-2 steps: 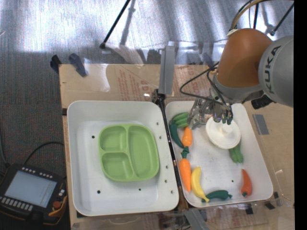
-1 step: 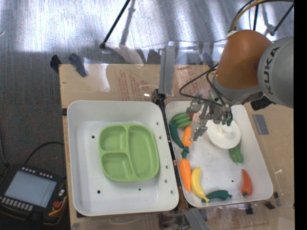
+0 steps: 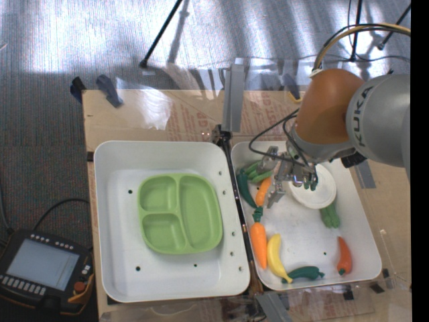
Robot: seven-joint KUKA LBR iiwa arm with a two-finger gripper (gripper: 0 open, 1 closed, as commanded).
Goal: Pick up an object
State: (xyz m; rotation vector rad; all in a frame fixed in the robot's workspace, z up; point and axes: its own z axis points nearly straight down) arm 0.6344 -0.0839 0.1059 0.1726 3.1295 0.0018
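The gripper (image 3: 280, 192) hangs over the right bin (image 3: 367, 237), fingers parted and holding nothing, right by a small carrot (image 3: 263, 192), so centre first, then close.

Floor: grey ribbed carpet (image 3: 60, 59) all around the tabletop, darker toward the left and lower left.
Light: pale streaked patches of light (image 3: 87, 29) lie across the carpet at the top, broken by thin shadow bands.
Stand: a dark tripod leg (image 3: 164, 25) slants down to the floor behind the tabletop; more thin poles (image 3: 358, 12) stand at top right.
Tabletop: light brown board (image 3: 154, 109) under a glossy clear sheet that catches glare near its far left corner.
Floor clutter: a grey handheld control pendant with a screen (image 3: 43, 270) sits at lower left, its black cable (image 3: 47, 213) curling over the carpet.
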